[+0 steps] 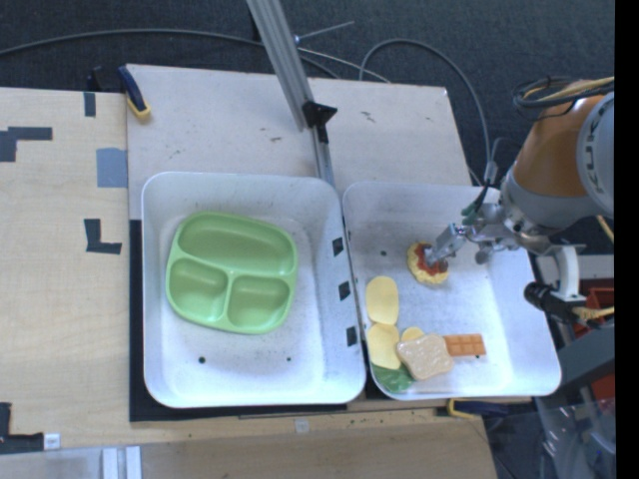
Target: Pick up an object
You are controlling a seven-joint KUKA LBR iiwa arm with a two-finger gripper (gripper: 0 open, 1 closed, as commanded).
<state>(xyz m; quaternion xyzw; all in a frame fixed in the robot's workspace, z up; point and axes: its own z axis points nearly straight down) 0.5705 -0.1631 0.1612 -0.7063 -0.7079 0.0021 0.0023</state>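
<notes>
Toast slice (427, 356), hand (443, 248) over burger (428, 265).

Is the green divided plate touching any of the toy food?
Apart. The camera view shows the green divided plate alone in the left bin, the toy food in the right bin.

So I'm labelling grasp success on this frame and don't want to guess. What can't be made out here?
- End effector, camera view: too small and blurred to tell whether it grips the yellow and red toy food below it.
- Green item in the right bin: mostly covered by the toast slice and a yellow piece.
- Arm: cut off by the right edge.
</notes>
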